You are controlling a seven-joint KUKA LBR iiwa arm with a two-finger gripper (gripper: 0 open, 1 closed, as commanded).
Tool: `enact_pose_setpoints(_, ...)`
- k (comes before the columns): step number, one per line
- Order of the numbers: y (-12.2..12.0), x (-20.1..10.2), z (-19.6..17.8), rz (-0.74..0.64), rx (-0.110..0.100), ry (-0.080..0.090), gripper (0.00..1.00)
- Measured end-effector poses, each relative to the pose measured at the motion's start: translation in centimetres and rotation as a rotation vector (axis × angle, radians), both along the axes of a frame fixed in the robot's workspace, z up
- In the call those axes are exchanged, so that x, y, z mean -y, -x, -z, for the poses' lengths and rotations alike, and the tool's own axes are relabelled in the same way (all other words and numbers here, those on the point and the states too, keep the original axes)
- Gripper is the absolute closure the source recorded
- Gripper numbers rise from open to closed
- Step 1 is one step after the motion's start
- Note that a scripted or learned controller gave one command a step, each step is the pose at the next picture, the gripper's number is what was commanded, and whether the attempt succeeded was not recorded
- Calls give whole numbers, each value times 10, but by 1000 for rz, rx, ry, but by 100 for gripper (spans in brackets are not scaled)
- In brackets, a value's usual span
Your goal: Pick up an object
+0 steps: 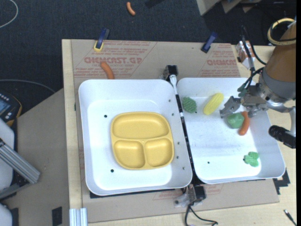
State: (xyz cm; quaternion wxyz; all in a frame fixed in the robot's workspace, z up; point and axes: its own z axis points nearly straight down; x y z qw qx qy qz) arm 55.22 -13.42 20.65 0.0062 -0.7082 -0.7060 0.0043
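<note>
Fingers (pixel 233 108) of the gripper (pixel 239 110) hang over the right bin (pixel 225 171), just above a green piece (pixel 235 121); whether they are released or clenched cannot be told. Table (pixel 42 140) of pale board stands on dark carpet (pixel 47 13). Two white bins: the left bin (pixel 94 140) holds one yellow three-compartment tray (pixel 141 139). Right bin: three green pieces, including one by the divider (pixel 189 104) and one near the front (pixel 251 159), one corn cob (pixel 213 103) lying diagonally, and one orange carrot (pixel 243 125), long axis near-vertical in the view.
</note>
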Motion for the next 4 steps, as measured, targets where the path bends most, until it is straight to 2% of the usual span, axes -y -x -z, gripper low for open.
enact_pose_setpoints(1, -3, 0, -8, -3, 15, 2, 0)
enact_pose_setpoints(2, -12, 3, 45, -3, 9, 1, 0)
enact_pose_setpoints(4, -10, 0, 124, -3, 10, 1, 0)
